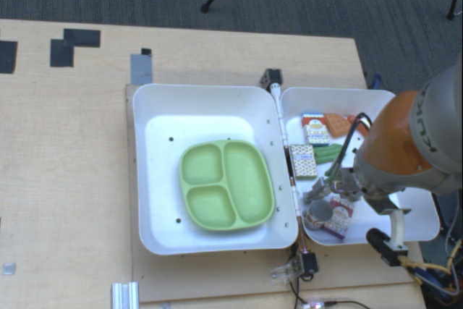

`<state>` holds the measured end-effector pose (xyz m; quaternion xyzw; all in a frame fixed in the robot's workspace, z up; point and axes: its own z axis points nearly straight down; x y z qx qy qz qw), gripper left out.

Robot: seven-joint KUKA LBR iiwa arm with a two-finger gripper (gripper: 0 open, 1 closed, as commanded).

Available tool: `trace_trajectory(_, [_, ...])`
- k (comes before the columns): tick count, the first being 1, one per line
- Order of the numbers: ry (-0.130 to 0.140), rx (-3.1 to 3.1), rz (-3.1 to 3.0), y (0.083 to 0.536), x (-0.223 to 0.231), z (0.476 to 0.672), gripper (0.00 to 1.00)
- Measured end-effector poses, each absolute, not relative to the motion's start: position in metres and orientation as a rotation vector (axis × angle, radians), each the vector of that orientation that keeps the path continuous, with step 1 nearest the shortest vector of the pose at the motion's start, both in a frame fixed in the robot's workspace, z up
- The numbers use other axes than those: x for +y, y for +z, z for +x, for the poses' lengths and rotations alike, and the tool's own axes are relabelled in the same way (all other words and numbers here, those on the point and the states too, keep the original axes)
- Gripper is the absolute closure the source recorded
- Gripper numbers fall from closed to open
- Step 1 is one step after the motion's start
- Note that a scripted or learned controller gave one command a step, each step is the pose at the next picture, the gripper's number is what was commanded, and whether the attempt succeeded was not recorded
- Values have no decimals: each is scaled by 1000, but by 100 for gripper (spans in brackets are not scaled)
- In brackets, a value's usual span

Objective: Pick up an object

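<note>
The gripper (323, 193) is hanging low at the right bin's (427, 226) front-left corner over a red-and-white packet (338, 219) lying lengthwise left-to-right; jaw state unclear.

A pale wooden bench (65, 155) carries two shallow white plastic bins side by side. The left bin (155, 112) holds a light green plastic plate with three compartments (227, 185), lying flat near its middle. The right bin (427, 224) holds a clutter of small items: a small red and white carton (316, 129) at the far side, an orange piece (338, 124) just right of it, a patterned green and white box (302, 161) against the left wall, a green stick-like item (327, 153) beside that, and a red and white packet (337, 221) nearer. The grey arm with its orange band (394, 141) reaches in from the right, and its two-finger gripper (318, 195) hangs low over the packet and a round grey object (318, 213).
</note>
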<state>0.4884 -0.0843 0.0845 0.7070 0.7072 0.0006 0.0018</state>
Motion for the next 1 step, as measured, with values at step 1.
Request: trace_trajectory(1, [5,2223,2214,93,-84,491,100])
